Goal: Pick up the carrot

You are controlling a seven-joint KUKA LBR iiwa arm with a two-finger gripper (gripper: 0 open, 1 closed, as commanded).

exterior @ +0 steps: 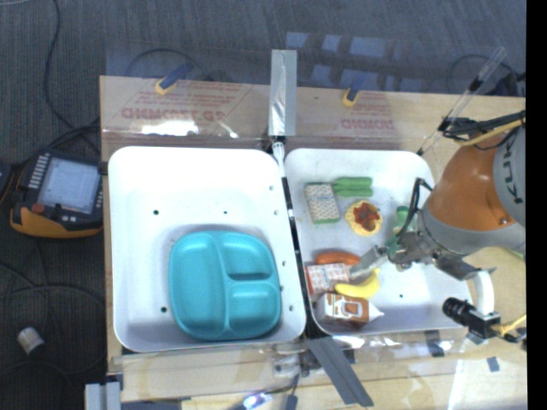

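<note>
Dark grey ribbed carpet surrounds the table (pixel 128 109), whose far edge is covered by flattened brown cardboard with red print and a strip of silver tape down the middle. Off the table's left edge, a control pendant (pixel 60 196) with a grey screen and an orange-yellow casing lies on the carpet among black cables.

The left bin (pixel 137 178), smooth glossy white plastic with rounded corners, takes up the table's left half. In its near half sits a teal tray (pixel 224 285), matte, with rounded corners and three compartments.

The right bin (pixel 402 301) touches the left one along a dark seam. Near its far edge lie a pale speckled rectangular block (pixel 321 202) and, just beside it, a green stick-shaped toy (pixel 352 185). Towards the middle is a round yellow disc with a red centre (pixel 364 217). Close to the bin's left wall the carrot (pixel 337 258), a smooth orange rounded piece, lies above a red-and-white printed packet (pixel 326 277), touching it. A yellow banana (pixel 357 289) curves just beside the packet, and a brown-and-white carton (pixel 344 311) sits by the near edge.

The arm (pixel 466 199), grey with a broad orange band, comes in over the table's right edge. Its gripper (pixel 369 266) slants down to the banana and packet, just right of the carrot; whether the jaws are apart or together cannot be told. A small green part shows at the wrist.
</note>
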